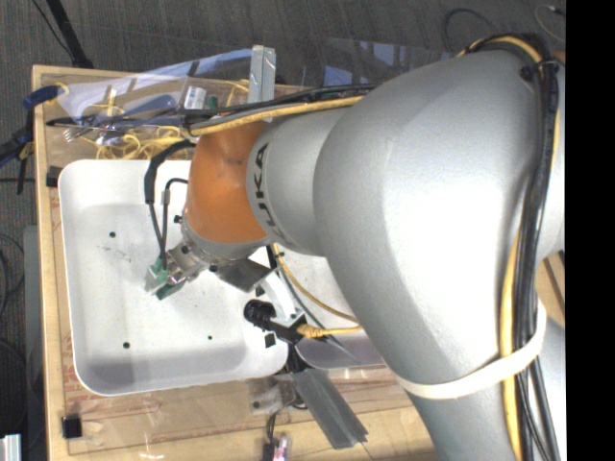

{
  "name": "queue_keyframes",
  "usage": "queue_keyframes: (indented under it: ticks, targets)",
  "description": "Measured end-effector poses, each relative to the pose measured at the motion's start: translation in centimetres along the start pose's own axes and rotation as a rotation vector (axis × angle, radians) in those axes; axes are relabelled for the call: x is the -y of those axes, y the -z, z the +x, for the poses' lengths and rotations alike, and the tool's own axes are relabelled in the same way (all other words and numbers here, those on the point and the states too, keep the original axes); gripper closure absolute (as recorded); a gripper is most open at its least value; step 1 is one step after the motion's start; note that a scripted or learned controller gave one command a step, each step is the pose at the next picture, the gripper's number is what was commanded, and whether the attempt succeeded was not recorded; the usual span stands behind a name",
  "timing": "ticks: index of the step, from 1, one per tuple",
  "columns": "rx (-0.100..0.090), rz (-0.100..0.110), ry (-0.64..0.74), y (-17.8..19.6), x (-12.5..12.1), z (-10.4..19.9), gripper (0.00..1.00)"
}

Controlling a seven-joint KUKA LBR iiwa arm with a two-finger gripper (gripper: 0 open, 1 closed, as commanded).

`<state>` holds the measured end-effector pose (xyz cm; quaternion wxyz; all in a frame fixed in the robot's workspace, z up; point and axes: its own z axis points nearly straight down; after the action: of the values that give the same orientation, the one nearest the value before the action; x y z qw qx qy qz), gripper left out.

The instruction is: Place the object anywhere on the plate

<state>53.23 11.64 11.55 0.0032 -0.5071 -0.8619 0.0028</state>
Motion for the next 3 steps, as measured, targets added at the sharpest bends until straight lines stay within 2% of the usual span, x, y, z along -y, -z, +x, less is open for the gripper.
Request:
queue_keyframes:
  ticks: [1,2,3]
  targets:
    - [0.001,-0.005,0.011,7.5,5.6,-0.1,1.0]
    - [0.004,-0.007,0.187,12.7,6.4,0.2,1.0]
    - [0.001,-0.001,0.288,2.2,4.3,4.1,1.0]
